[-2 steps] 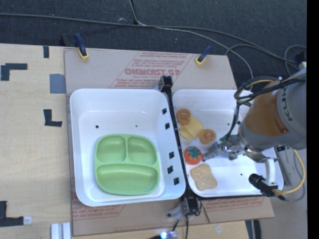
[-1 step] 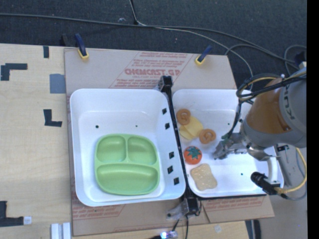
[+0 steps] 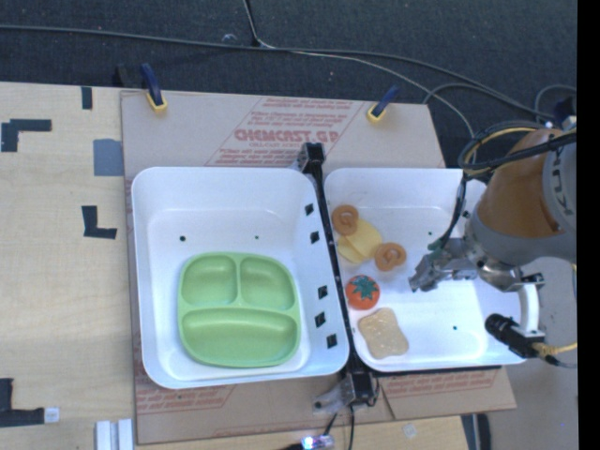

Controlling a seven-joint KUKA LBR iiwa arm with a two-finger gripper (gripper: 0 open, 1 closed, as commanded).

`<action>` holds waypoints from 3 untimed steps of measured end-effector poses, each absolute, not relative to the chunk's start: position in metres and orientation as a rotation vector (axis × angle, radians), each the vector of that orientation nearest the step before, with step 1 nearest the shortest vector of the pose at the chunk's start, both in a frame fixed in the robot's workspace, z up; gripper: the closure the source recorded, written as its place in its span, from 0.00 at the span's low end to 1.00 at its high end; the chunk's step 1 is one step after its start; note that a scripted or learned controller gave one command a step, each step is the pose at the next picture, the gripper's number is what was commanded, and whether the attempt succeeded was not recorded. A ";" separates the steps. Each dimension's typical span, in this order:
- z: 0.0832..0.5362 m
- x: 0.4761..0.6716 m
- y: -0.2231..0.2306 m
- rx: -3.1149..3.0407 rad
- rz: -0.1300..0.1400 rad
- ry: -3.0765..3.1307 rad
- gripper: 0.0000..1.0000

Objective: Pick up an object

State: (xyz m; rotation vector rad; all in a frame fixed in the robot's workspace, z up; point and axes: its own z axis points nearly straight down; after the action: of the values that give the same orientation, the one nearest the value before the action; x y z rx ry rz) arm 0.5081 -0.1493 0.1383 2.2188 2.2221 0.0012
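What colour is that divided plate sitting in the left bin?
Light green. The divided plate shows plainly in the camera view, lying flat in the left bin.

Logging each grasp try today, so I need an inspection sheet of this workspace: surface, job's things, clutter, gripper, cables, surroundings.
Surface: cardboard sheet on bench, two white bins, left bin, right bin.
Job's things: right bin holds two donuts, cheese wedge, tomato, toast slice.
Clutter: green divided plate in left bin.
Gripper: gripper low in right bin, beside a donut; holding nothing seen.
Cables: black cables behind bins.
Surroundings: two clamps, dark floor.
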 end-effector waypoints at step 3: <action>0.227 0.517 -0.111 2.217 -0.001 2.228 1.00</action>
State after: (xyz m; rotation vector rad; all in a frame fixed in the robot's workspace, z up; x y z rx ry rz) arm 0.5169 -0.1106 0.2270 2.2167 2.2276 -0.0013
